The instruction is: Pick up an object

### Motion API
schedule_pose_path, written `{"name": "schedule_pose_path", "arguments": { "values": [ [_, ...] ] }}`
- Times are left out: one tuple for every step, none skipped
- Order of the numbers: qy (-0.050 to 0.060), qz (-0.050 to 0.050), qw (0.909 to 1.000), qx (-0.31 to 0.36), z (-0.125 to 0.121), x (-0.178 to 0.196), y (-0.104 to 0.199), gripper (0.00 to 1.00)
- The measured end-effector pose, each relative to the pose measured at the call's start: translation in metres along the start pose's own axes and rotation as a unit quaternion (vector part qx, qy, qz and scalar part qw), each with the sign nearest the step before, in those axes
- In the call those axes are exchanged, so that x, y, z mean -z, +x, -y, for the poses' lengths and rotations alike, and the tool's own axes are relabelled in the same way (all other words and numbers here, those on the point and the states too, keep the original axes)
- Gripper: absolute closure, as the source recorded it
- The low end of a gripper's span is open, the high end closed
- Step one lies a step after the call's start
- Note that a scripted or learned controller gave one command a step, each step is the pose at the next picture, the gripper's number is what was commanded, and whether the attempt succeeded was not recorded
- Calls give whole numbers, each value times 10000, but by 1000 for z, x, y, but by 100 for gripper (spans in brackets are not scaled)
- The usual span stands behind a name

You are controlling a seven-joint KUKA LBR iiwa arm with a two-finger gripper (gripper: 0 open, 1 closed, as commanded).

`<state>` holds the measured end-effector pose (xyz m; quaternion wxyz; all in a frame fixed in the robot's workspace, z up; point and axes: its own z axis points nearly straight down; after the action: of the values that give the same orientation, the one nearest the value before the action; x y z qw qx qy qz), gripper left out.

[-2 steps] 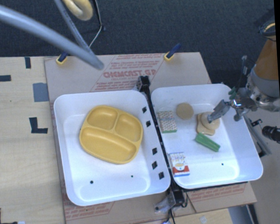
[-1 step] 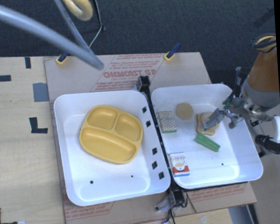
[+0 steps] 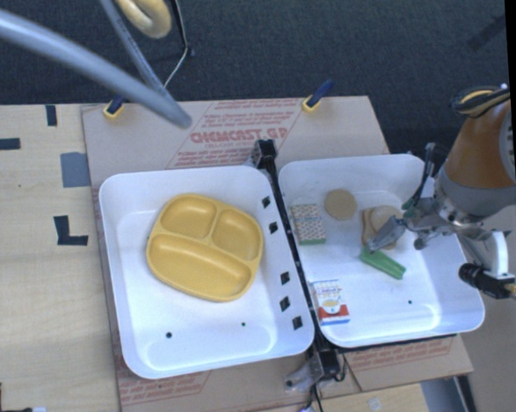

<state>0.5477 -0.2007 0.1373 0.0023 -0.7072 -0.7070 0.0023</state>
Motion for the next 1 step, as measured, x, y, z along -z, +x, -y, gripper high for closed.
{"name": "schedule_pose_path", "arguments": {
  "values": [
    [-22, -3, 10000, 11, -1, 13, 1, 100]
  ]
}}
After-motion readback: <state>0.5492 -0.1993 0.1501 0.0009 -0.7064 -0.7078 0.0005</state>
